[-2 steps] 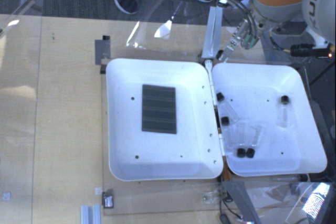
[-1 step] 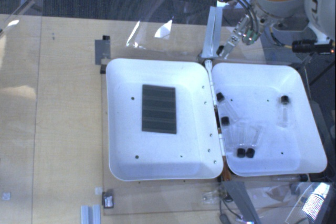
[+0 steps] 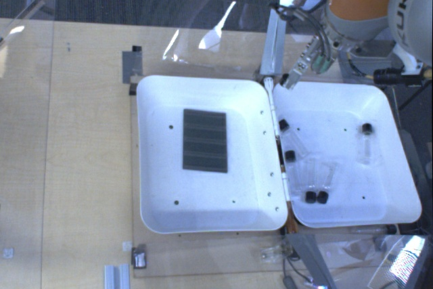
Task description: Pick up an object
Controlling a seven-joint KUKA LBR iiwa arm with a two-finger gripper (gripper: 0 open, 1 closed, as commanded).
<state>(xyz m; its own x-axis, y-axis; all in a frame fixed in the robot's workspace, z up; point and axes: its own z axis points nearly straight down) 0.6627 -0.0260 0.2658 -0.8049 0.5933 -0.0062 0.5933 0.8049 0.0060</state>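
A dark grey ribbed rectangular block [image 3: 205, 140] lies flat in the middle of the left bin [image 3: 155, 206]. In the right bin [image 3: 399, 193] lie several clear plastic pieces with black caps: one near the left wall [image 3: 283, 124], one below it [image 3: 289, 156], a pair at the front [image 3: 316, 197] and one at the right [image 3: 366, 128]. My gripper [image 3: 292, 78] hangs from the grey and orange arm over the far left corner of the right bin, above the rim and apart from all the objects. Nothing shows in it.
A grey upright post [image 3: 273, 44] stands just behind the seam between the bins, close to the gripper. Clear plastic sheeting [image 3: 203, 30] lies on the wooden bench behind the left bin. A small black bracket [image 3: 133, 64] sits at the left bin's far left corner.
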